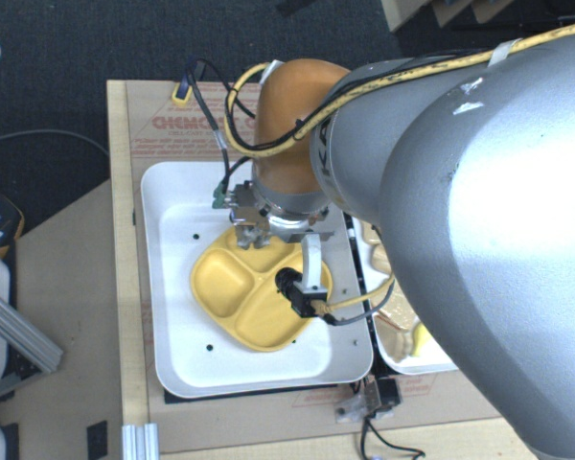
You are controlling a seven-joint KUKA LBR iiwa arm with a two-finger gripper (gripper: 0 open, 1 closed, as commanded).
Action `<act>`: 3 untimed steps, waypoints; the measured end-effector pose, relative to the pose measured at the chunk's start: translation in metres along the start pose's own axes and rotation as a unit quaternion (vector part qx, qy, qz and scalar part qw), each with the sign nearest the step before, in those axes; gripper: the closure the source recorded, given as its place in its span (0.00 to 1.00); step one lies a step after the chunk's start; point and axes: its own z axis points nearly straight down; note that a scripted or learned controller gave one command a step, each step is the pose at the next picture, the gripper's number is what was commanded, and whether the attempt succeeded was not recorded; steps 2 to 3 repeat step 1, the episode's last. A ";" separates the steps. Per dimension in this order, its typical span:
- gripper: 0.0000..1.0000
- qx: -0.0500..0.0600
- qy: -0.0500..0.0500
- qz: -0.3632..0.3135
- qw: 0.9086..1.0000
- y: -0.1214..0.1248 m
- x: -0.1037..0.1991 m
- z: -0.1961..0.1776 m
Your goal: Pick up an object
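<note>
Gripper [254, 230], lowered into the left bin [163, 257] and set over the upper edge of the yellow divided plate [244, 300]. The wrist housing and orange band [287, 123] cover the working end from above, so whether the gripper is spread, narrowed or closed on the plate's rim cannot be told. A black fitting [297, 293] hangs from the wrist over the plate's right side, with a yellow cable [364, 305] trailing right of the plate.

The plate lies flat on the bin floor, compartments upward, nearer the bin's right wall than its left. Right of the plate, the second bin [402, 353] is partly hidden beneath the grey arm [460, 228].

Judged step: descent and grasp at the plate's upper rim. The next move calls for a firm closure on that thin rim, then a straight lift; a shallow, smooth rim is likely to slip.
</note>
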 end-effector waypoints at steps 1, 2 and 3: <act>1.00 -0.009 0.003 -0.001 1.000 0.000 -0.016 -0.191; 1.00 -0.009 0.003 -0.001 1.000 0.000 -0.016 -0.191; 1.00 -0.009 0.003 -0.001 1.000 0.000 -0.016 -0.191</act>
